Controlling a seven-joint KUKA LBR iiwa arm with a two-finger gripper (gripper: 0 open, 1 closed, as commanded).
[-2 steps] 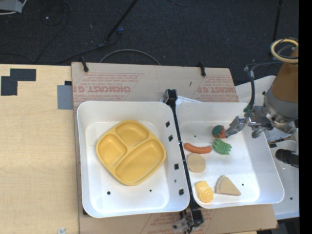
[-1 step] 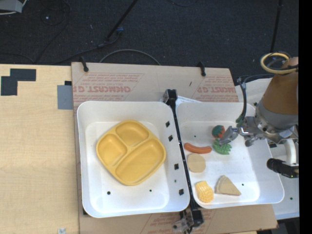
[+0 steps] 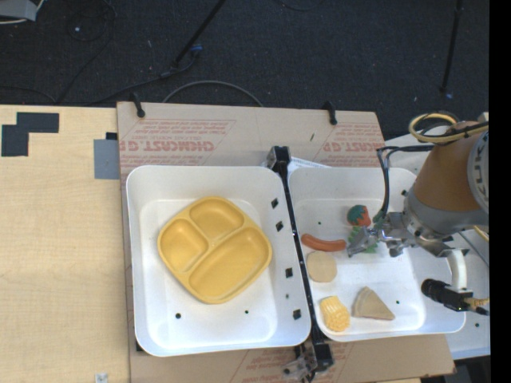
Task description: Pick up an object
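Both bins [image 3: 160, 333] are white; the divided tray [image 3: 214, 248] is yellow (plain, unpatterned), the sausage [image 3: 323, 243] red-orange, the corn [image 3: 335, 313] yellow, the wedge [image 3: 371, 305] tan.

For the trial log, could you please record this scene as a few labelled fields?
left bin: yellow divided plate
right bin: sausage, round tan piece, corn cob, tan wedge, green-and-orange piece
gripper: low over the right bin, between the sausage's end and the green-and-orange piece
grasp: nothing visibly held

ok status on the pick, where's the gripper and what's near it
Gripper low in right bin, at the hot dog's right end. Nothing seen held. Green-orange toy crowds it just behind.
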